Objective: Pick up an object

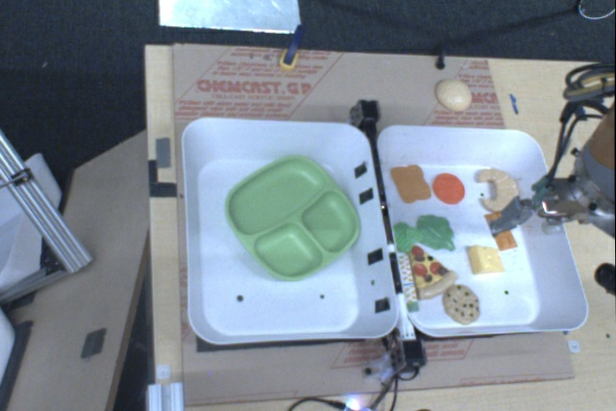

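Far off to the pincer's left, in the left bin [207, 135]: a green divided plate [289, 217], well apart and of no concern to the next move. Nearer, across the divider in the right bin [539, 144]: a slice of toast [410, 183] and a leafy green piece [423, 233], then a pizza slice [428, 272] with a red disc [449, 188] above it, all left of the pincer and clear of it. Closer yet, below and left: a cookie [462, 304] and a yellow cheese block [485, 259], the block near the tip. Just above and left: a pale bitten ring [496, 188]. Directly below the tip, touching or almost so: a small orange piece [506, 242], likely the task's thing as the nearest candidate, too small to give a clear long axis. Last, the pincer [507, 215] itself, reaching in from the right edge, low over the bin floor between ring and orange piece. Cannot tell how wide it stands, nor see anything held in it. Judged from this: a short drop toward the orange piece, with the cheese block close enough to get nudged.
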{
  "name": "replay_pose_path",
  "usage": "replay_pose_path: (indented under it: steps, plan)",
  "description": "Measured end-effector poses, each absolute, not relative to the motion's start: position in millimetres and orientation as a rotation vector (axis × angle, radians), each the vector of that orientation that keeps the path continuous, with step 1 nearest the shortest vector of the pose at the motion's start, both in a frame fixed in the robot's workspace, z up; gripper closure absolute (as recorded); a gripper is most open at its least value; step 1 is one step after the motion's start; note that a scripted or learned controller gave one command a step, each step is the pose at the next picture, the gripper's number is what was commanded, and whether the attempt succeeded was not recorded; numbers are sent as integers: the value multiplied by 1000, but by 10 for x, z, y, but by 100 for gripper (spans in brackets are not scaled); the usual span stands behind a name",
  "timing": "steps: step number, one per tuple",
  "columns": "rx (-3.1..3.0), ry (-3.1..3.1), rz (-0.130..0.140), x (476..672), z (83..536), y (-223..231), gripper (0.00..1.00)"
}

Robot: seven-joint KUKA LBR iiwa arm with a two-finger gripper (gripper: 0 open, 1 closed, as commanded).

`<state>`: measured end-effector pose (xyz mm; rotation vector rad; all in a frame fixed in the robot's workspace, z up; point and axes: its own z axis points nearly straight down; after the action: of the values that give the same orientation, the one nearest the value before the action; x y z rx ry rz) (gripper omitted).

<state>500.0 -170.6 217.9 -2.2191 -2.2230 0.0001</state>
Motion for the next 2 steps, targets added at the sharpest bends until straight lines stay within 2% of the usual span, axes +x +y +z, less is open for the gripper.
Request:
replay_pose_path:
  steps: [1, 2]
  plan:
    - [-2219, -2222, 0, 5094, 1663, -1648, 0]
    - [-2219, -2221, 1, 5072, 1235, -1606, 0]
